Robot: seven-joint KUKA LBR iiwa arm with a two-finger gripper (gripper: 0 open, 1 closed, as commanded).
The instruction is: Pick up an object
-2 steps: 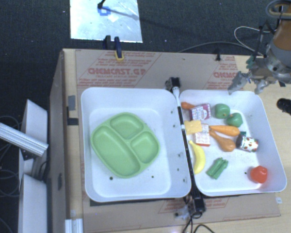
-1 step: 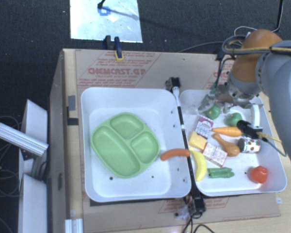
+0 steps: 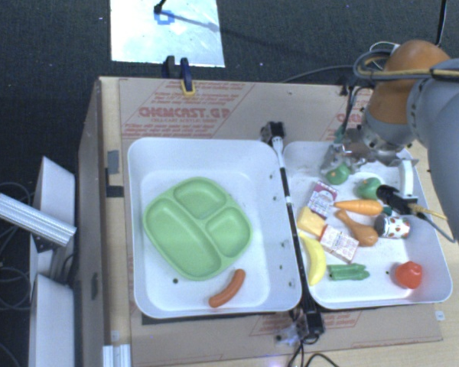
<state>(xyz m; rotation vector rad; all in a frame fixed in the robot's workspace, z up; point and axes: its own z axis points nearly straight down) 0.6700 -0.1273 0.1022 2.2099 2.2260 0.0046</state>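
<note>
At the right bin's (image 3: 444, 281) far-left corner, your gripper (image 3: 341, 161) stands low over a green round toy (image 3: 337, 175); whether it grips cannot be told. Nearer the bin's middle lie a carrot (image 3: 359, 206) and banana (image 3: 315, 258). Nothing is lifted yet, so the pick remains undone.

A brown protective sheet with red lettering (image 3: 185, 112) is covering the surface (image 3: 92, 205) behind the left bin (image 3: 138, 228). A blue-and-yellow clamp (image 3: 185, 75) is gripping its far edge, and a pale square panel (image 3: 167, 20) is lying beyond that clamp.
</note>
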